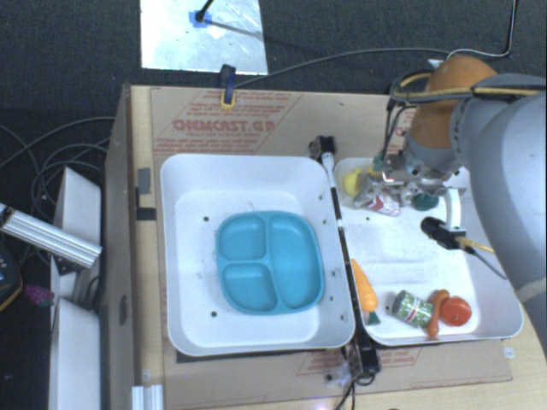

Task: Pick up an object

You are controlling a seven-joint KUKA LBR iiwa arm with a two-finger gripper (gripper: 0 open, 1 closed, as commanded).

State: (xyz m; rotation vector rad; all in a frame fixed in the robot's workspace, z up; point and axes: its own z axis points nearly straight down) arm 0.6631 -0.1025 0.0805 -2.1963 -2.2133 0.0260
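Two bins: left bin [184, 229] has blue tray [269, 260]; right bin [491, 319] has carrot [365, 287], can [412, 307].
Gripper [395, 188]: far corner of right bin, grip state can't tell.

The flat brown cardboard sheet [248, 118] lying under the two bins carried red printing along its far edge. Its largest line looked like "CHEMCAST GP", though the letters were blurred, and the smaller red lines above and below it were too small to read. The label on the small green can [413, 308] was illegible.
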